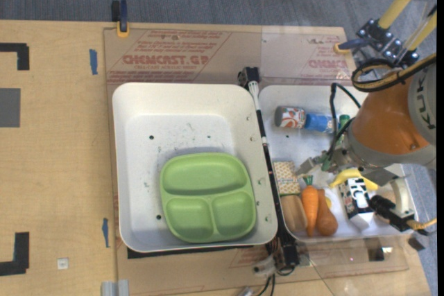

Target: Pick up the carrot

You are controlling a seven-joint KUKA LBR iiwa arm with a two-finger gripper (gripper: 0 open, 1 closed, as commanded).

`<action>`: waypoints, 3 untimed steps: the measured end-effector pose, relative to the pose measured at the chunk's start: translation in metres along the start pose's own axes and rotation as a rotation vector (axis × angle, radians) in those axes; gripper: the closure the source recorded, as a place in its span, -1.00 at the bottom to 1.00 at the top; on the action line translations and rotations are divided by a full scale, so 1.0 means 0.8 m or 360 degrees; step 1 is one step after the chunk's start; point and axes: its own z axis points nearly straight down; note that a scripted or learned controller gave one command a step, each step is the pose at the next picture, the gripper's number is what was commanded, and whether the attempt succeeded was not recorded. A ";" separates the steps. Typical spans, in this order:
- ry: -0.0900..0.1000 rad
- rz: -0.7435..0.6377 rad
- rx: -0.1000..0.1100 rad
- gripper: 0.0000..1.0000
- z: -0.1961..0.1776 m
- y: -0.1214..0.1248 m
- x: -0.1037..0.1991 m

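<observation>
Carrot (311, 209) lies upright in frame, lower part of right bin (305, 97), between bread roll (293, 214) at left and brown item (326, 221) at right. Gripper (320, 164) hovers just above carrot; open or closed: cannot tell. Green 3-compartment tray (207, 196) sits in left bin (139, 107).

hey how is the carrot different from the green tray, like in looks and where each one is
The carrot is orange, slim and tapered; the green tray is broad, flat, with three compartments. The carrot lies in the right bin, crowded among other items; the green tray sits by itself in the left bin. Both lie near their bins' front edges.
</observation>
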 end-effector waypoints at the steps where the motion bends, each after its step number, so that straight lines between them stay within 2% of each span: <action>1: 0.0020 0.0340 0.0049 -1.00 0.006 -0.001 0.002; 2: 0.0011 0.0869 0.0047 -1.00 0.003 -0.017 0.011; 3: 0.0001 0.1231 0.0101 -1.00 0.011 -0.027 0.008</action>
